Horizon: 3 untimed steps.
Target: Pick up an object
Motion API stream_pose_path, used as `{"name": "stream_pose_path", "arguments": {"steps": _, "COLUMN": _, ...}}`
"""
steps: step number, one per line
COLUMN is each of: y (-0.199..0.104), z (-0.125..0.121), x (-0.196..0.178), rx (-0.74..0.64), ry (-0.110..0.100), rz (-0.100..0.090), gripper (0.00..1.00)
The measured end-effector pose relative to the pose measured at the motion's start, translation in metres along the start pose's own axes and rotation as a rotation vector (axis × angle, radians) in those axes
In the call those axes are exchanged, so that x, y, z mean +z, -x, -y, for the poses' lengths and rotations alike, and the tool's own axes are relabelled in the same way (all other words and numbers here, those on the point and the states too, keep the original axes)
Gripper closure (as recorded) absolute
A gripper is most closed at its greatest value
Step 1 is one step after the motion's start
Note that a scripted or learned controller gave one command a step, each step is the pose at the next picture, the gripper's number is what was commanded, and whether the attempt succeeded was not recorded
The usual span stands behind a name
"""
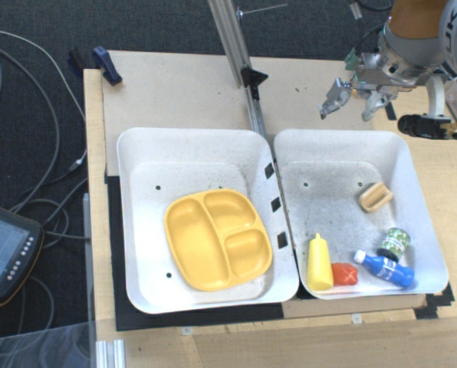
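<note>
My gripper (pixel 356 103) hangs open above the back edge of the right bin (pixel 332 148), with nothing between its fingers. In that bin lie a tan wooden block (pixel 375 197) at the right, a yellow bottle (pixel 318 262) near the front, a small red object (pixel 345 274) beside it, a blue bottle (pixel 387 270) with a white cap, and a green-and-white can (pixel 395 241). All of them lie well in front of the gripper.
A yellow divided plate (pixel 218 238) lies in the left bin (pixel 136 205). A slanted metal rail (pixel 232 29) runs down to the gap between the bins. A blue clamp (pixel 106 64) sits at the bench's back left corner.
</note>
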State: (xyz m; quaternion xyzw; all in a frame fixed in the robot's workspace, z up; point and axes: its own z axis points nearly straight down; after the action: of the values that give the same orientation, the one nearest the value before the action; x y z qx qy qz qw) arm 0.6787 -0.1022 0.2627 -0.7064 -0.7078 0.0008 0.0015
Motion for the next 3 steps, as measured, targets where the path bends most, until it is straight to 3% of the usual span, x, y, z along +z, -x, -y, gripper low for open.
{"name": "stream_pose_path", "arguments": {"steps": 1, "y": 0.000, "z": 0.000, "x": 0.000, "rx": 0.000, "ry": 0.000, "rz": 0.001, "gripper": 0.00}}
{"name": "stream_pose_path", "arguments": {"steps": 3, "y": 0.000, "z": 0.010, "x": 0.109, "rx": 0.002, "ry": -0.005, "rz": 0.000, "gripper": 0.00}}
